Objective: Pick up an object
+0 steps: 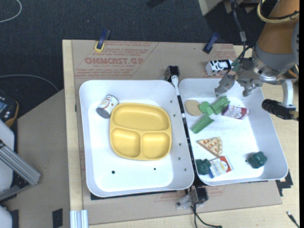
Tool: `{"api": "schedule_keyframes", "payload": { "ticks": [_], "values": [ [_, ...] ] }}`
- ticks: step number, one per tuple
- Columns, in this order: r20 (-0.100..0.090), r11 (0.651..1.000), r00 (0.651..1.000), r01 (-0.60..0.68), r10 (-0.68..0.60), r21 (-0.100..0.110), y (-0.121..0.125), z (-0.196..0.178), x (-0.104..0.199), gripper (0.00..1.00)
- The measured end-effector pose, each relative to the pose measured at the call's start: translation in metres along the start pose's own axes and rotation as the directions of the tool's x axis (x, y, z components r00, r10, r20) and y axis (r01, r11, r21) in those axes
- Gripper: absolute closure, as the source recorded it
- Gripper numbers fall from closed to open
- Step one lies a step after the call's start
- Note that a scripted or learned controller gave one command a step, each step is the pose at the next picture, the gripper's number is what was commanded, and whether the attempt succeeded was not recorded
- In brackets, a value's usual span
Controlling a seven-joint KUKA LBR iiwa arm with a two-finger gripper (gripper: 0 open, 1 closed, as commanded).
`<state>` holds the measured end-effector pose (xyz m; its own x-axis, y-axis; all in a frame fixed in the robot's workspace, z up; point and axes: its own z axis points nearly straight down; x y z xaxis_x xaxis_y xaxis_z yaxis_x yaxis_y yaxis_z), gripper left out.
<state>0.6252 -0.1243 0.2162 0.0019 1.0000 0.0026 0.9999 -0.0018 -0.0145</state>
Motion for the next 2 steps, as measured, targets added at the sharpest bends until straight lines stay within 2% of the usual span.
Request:
{"api": "schedule_keyframes", "payload": {
  "ticks": [1,2],
  "values": [
    [0.002,1.0,1.0,0.002,-0.002,-0.013,0.003,-0.008,0.0,0.0],
    [0.002,1.0,1.0,0.001,-0.001,-0.007,0.007,0.051,-0.008,0.0]
  ]
}}
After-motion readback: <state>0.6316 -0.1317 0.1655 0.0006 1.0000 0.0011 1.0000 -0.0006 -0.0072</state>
